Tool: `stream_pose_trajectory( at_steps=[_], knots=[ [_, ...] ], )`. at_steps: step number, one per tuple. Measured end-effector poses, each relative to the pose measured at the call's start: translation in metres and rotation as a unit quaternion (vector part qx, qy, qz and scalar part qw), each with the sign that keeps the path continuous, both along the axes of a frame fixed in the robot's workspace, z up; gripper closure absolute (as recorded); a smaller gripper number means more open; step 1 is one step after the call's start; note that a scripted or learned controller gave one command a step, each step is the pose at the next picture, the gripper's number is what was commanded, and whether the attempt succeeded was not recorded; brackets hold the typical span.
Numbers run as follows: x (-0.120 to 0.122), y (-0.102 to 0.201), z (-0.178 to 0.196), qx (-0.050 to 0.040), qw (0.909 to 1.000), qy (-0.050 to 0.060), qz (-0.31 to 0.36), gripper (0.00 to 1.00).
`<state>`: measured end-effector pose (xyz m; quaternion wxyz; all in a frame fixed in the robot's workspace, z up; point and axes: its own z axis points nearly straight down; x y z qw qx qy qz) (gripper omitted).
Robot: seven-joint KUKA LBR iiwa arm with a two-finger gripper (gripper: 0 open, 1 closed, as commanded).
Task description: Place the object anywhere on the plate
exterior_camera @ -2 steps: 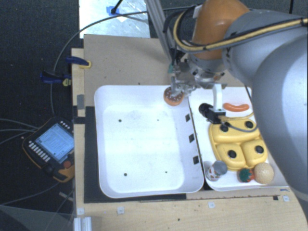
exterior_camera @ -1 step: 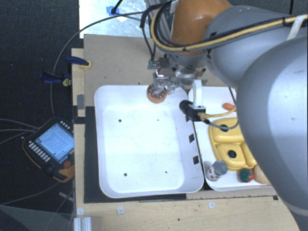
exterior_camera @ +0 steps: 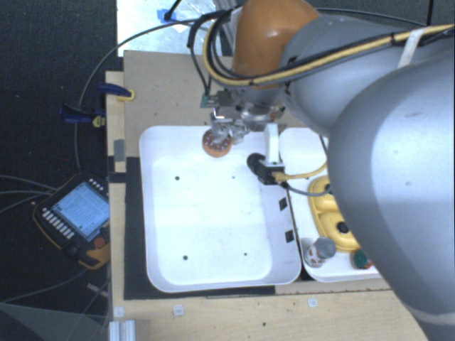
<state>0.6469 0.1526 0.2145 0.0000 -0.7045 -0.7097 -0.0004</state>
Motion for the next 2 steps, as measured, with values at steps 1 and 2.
stream_pose_trajectory(
  at_steps=[1,2],
  knots=[
    [0.0005,0.0023,0.021,0.0006,1.0,-0.001,-0.001,1.0],
    [0.0003,0.0022,0.0202,0.0001,1.0,-0.001,-0.001,0.0]
  ],
)
